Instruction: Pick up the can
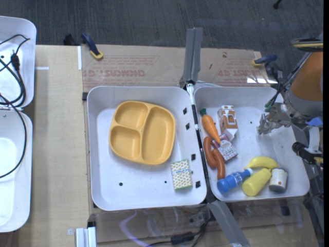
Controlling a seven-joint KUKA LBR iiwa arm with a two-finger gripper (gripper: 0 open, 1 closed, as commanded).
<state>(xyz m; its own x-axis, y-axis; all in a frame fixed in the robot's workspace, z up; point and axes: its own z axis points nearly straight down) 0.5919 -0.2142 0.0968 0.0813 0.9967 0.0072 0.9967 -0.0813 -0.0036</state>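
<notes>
- The can (278, 180) lies on its side in the right bin (241, 99), toward 5 o'clock of that bin, with its pale end turned toward the near rim.
- A yellow bottle (256, 182) lies touching the can at its 9 o'clock, and a banana (262, 162) rests just beside both, at about 11 o'clock from the can.
- A blue bottle (232, 181) lies tilted at 9 o'clock from the yellow bottle.
- Along the right bin's 9 o'clock wall sit a carrot (210, 128), two red sausages (214, 160), a small carton (227, 121) and a flat packet (226, 151).
- The gripper (268, 121) hangs over the right bin at roughly 2 o'clock, well apart from the can; whether it is released or clenched cannot be told, and nothing is seen between it.
- The arm's orange band (310, 78) shows at 3 o'clock of the view.
- The left bin (103, 153) holds a yellow divided plate (143, 133) near its centre and a small patterned box (181, 174) at 5 o'clock from the plate.
- Brown cardboard (139, 65) covers the tabletop (56, 138) at 12 o'clock of the bins, with a clamp (91, 46) on it.
</notes>
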